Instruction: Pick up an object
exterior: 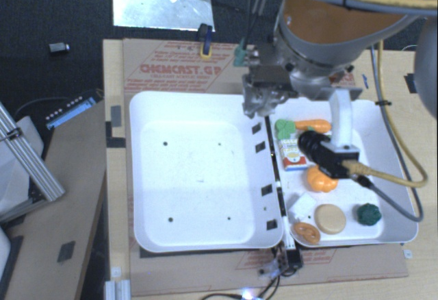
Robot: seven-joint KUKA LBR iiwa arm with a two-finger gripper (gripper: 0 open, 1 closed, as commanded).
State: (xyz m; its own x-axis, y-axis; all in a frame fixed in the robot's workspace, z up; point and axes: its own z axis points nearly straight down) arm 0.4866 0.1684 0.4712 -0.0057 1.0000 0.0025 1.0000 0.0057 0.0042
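**Gripper over the back corner of the right-hand bin**

The grey metal gripper (259, 108) hangs over the back left corner of the shallow white bin on the view's right (352, 233). It is just beside the divide this bin shares with the shallow white bin on the left (191, 175). Seen from above, the wrist hides its underside, so it cannot be told whether the claw is open or closed, or whether it has hold of anything.

The things to pick all lie in the right bin. A small green leafy lump (285, 129) sits nearest the gripper, touching an orange carrot-shaped piece (313, 125). Just in front of them lies a small red-and-white carton (293, 153), then a rounded orange-yellow piece (321, 180). Near the front wall are a flat tan disc (331, 218), a dark green knobbly lump (369, 214) and a brownish-orange round piece (305, 231), perhaps a toy bun. Both bins rest on a printed cardboard sheet (178, 67).
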